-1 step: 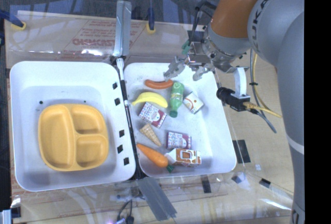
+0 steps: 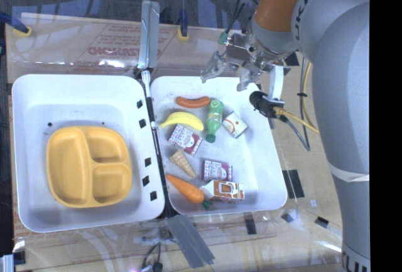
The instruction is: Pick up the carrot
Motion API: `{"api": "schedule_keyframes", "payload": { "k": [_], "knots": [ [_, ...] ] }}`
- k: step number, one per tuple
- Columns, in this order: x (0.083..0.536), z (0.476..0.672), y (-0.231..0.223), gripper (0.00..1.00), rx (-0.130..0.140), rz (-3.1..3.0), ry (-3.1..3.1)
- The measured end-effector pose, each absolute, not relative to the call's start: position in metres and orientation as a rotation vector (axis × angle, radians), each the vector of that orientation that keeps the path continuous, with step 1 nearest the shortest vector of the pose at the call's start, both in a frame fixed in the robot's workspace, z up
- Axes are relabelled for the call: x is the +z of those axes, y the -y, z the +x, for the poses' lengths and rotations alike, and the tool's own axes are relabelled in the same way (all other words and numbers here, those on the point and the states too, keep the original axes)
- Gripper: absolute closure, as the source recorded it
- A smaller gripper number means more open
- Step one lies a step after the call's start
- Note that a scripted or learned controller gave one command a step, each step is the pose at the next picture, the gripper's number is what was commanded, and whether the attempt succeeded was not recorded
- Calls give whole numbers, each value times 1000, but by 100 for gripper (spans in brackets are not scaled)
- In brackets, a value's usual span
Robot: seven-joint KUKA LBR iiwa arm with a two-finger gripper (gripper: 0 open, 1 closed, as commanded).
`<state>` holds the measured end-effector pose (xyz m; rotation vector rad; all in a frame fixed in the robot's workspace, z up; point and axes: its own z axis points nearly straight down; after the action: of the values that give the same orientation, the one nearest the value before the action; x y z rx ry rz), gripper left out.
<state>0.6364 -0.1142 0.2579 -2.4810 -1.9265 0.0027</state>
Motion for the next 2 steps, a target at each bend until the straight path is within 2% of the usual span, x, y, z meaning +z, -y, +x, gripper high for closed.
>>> {"api": "schedule_keyframes", "payload": {
  "k": [1,2],
  "knots": [
    [121,575,96,0,7,-2453,1956],
    [191,528,34,0,4,-2310,2124]
  ]
}}
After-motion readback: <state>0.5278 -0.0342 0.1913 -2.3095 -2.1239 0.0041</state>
